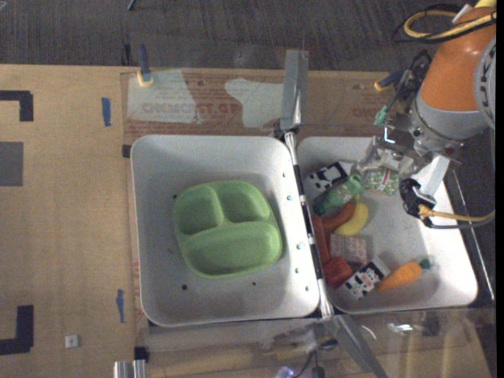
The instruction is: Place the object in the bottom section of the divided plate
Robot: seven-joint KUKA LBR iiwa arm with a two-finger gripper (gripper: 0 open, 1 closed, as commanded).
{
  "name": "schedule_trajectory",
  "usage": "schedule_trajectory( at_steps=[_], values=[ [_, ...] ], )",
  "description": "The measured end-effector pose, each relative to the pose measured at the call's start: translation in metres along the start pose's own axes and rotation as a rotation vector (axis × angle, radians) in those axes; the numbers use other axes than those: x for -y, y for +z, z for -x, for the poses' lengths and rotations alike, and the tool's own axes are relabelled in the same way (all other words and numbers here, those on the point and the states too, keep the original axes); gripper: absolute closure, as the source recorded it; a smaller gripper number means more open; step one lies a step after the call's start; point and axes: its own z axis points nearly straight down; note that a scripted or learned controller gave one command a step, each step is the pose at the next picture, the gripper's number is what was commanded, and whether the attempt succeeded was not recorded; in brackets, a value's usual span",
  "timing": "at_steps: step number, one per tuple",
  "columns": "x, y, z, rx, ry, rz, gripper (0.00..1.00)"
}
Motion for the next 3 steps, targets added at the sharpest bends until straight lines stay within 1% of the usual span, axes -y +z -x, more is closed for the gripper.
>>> schedule_trajectory(
  at_steps=[1, 2, 3],
  values=[
    [0.050, 0.036, -0.050, -0.002, -0.330, -0.002, 1.00],
    [0.121, 0.032, -0.091, -0.005, -0.354, 0.009, 1.00],
    [0.142, -0.001, -0.146, -0.001, -0.427, 0.003, 1.00]
  ],
)
